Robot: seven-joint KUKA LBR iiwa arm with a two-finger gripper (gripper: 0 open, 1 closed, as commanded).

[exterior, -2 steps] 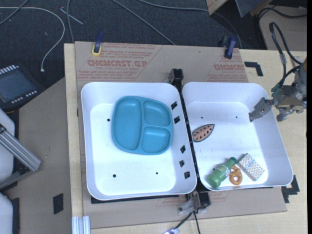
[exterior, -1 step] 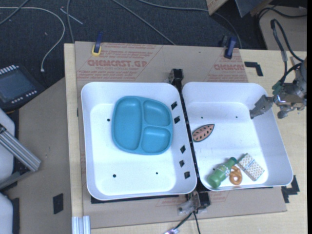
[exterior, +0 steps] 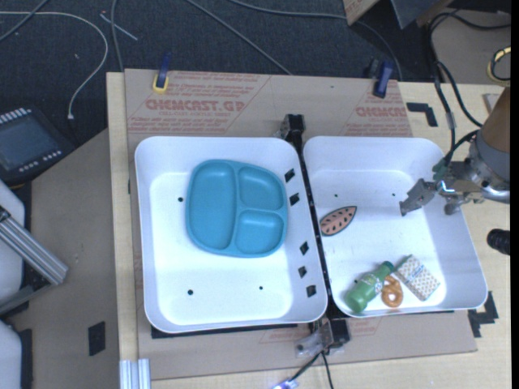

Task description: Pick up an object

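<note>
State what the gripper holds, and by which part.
Nothing: the gripper hangs open over the right bin, apart from the objects lying there.

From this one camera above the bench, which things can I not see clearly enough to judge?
- The grey arm: cut off by the right edge of the camera view, so most of it is out of frame.
- The small patterned box: its print is too small to read.
- The brown ring-shaped item: partly covered by the green plastic bottle, and too small to identify.
- The flat orange leaf-shaped object: its markings are blurred.
</note>
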